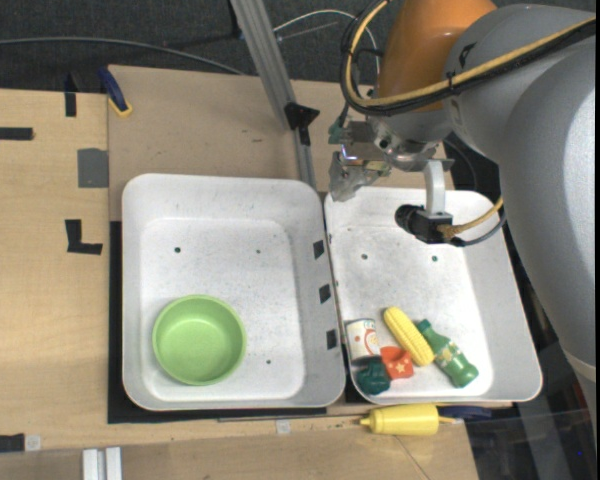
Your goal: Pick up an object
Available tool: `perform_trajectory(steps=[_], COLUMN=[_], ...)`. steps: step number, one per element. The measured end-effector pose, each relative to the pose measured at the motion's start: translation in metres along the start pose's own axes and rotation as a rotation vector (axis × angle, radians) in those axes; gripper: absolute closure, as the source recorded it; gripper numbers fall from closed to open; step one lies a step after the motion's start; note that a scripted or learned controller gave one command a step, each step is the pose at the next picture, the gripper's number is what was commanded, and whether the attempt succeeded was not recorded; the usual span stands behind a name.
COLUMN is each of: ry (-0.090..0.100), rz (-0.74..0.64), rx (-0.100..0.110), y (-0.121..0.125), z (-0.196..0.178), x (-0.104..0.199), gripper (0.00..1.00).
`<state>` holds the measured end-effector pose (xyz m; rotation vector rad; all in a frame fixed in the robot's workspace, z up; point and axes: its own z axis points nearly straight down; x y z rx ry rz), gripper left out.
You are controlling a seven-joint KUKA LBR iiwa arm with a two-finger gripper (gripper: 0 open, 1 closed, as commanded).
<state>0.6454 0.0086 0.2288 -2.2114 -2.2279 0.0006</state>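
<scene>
The grey arm (540, 148) with its orange band looms over the right of the bench (40, 268), its gripper (352, 176) hanging above the far left corner of the right bin (500, 268); I cannot tell from this slant how the gripper is set. The left bin (220, 208) holds a green bowl (199, 339) in its near left corner, probably light, rigid plastic, best taken by pinching the rim. The likelier pickings crowd the right bin's near edge: a yellow corn cob (407, 334), a green bottle-like toy (450, 358), a small can (360, 338), and red and dark green pieces (388, 368) too jumbled to name. They look light, hard and smooth, so they may slip; the corn's middle offers the clearest hold. A yellow bottle (405, 420) lies on the bench just outside that bin.
</scene>
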Motion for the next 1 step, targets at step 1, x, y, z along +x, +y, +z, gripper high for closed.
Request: perform_trajectory(steps=[1], ry=[-0.001], rz=[0.0], rx=[0.0], y=[0.0021], z=[0.0082], x=[0.0562], gripper=[1.0])
